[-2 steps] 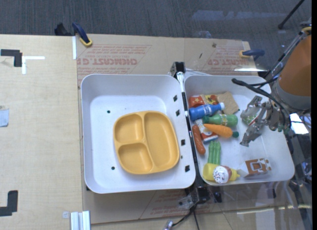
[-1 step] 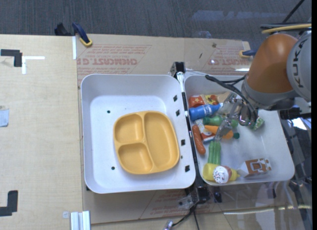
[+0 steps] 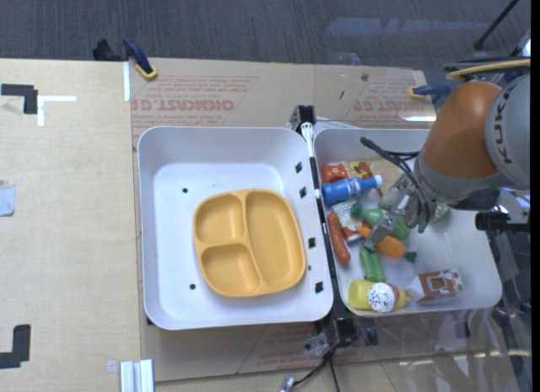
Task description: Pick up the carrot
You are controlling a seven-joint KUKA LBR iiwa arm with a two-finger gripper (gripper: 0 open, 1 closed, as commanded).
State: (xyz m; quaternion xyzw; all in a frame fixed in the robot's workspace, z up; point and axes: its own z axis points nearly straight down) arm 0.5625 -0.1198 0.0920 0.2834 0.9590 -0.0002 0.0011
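Nearest me, a yellow mustard bottle [image 3: 374,296] lies along the right bin's [image 3: 472,298] front edge. Mid-bin, the gripper [image 3: 384,234] hangs beside the carrot [image 3: 391,247], its grip unreadable. Better to close squarely across the carrot's middle; green vegetables [image 3: 371,262] and a blue bottle [image 3: 348,188] crowd it.

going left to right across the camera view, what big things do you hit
left white bin → yellow divided plate → hot dog at the right white bin's left wall → carrot under the gripper → small brown carton
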